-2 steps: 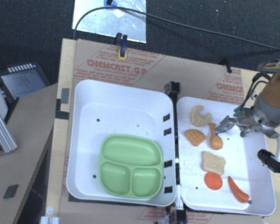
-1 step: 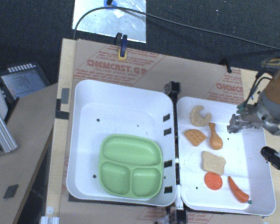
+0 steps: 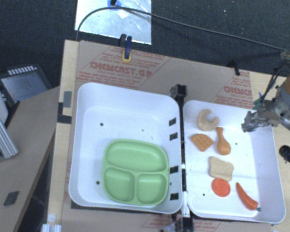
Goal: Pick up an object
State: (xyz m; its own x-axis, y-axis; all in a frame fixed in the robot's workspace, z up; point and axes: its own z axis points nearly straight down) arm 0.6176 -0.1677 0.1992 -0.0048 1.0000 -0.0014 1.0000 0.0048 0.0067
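Observation:
The right bin holds several toy foods: a beige curved piece, a waffle, a drumstick, a bread slice, a red tomato slice and a red chilli pepper. My gripper hangs over the bin's upper right part, to the right of the curved piece and the drumstick. Nothing shows between its fingertips.
A green three-part plate lies in the left bin. A black divider runs between the bins. A yellow clamp sits on the cardboard at the back. Grey equipment stands off the bench's left.

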